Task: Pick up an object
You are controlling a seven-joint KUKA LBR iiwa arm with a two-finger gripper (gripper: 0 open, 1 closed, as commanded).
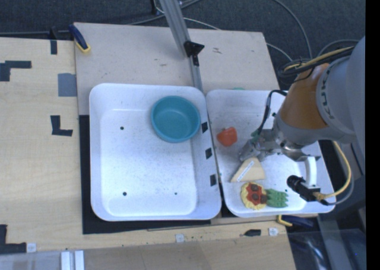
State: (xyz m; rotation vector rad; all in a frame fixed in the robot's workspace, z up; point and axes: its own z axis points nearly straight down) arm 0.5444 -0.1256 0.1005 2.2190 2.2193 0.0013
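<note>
1. Dark carpet surrounds a pale bench (148, 55) bearing two white bins side by side.
2. Over the right bin (237, 99) the gripper (250, 151) points down-left; whether it is open or closed I cannot tell.
3. Its tip sits just above a pale wedge-shaped piece (249, 171).
4. An orange-red item (227, 137) lies nearby, to the gripper's left.
5. A red, yellow and green toy (263, 196) lies below the wedge.
6. A blue bowl (175, 118) rests in the left bin (119, 191).
</note>
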